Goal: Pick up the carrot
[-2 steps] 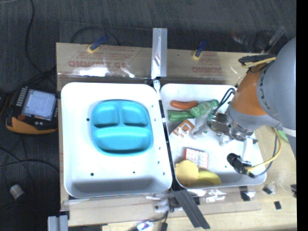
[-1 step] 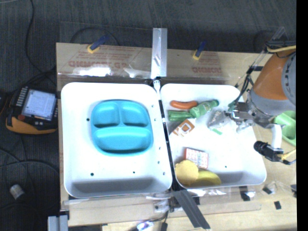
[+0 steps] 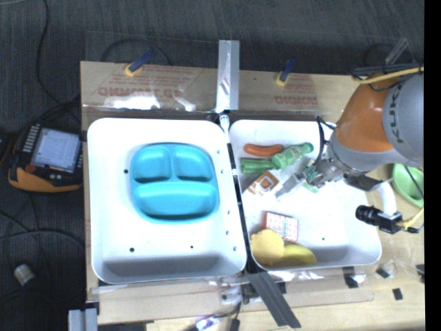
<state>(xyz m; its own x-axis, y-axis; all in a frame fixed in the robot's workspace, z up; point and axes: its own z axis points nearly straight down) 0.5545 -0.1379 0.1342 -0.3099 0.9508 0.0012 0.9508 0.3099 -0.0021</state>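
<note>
The carrot (image 3: 263,148) is a short orange-red stick lying flat near the far wall of the right bin (image 3: 344,216). A green bottle (image 3: 277,161) lies right in front of it. My gripper (image 3: 298,180) hangs low over the middle of the right bin, to the right of the carrot and nearer the front, with the bottle between them. It points toward a small orange carton (image 3: 263,183). Nothing of the carrot is in the gripper.
A red and white packet (image 3: 281,225) and a yellow banana (image 3: 281,251) lie at the right bin's front left. The left bin (image 3: 110,254) holds a blue divided plate (image 3: 173,181). A metal divider (image 3: 228,81) stands behind the bins.
</note>
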